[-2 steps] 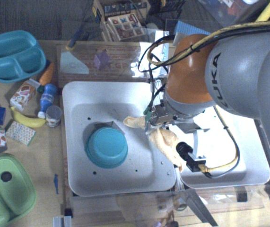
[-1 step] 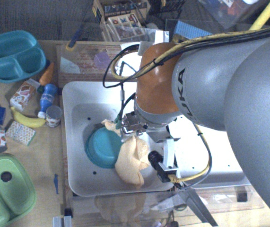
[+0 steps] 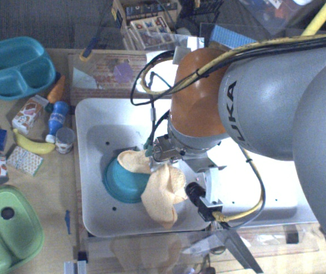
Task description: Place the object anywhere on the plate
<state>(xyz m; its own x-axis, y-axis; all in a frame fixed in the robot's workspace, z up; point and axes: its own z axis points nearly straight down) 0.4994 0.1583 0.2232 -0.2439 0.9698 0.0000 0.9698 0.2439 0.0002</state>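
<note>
Over the right rim of the blue plate, a cream cloth is draped, part on the plate and part on the floor of the left white bin. Directly above the cloth the gripper is seen; its finger state cannot be told.

The wooden bench bears 2 white bins; left of them lie a banana, a blue bottle, a can, and possibly a carton.
</note>
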